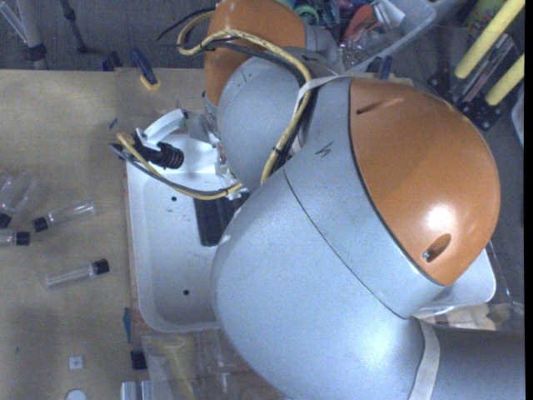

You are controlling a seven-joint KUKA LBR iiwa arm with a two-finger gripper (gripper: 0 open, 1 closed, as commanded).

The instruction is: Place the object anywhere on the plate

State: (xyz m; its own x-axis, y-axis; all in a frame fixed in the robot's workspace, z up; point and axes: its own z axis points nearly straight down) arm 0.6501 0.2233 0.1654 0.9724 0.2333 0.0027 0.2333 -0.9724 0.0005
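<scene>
My grey and orange arm (358,223) fills most of the camera view and hides much of the two bins. Its wrist, with white housing and yellow cables (166,152), hangs over the far end of the left white bin (154,248). Below the wrist, the dark gripper (211,227) reaches down toward the bin floor, close against the arm's body. The bin floor that I can see is bare white with a few small dark specks. The arm covers whatever lies under and to the right of the gripper.
Clear vials with black caps (77,272) lie on the wooden bench (58,123) left of the bin. A blue clamp (146,69) sits at the bench's far edge. A clear tub of colourful items (350,7) and yellow tubes (500,23) stand behind.
</scene>
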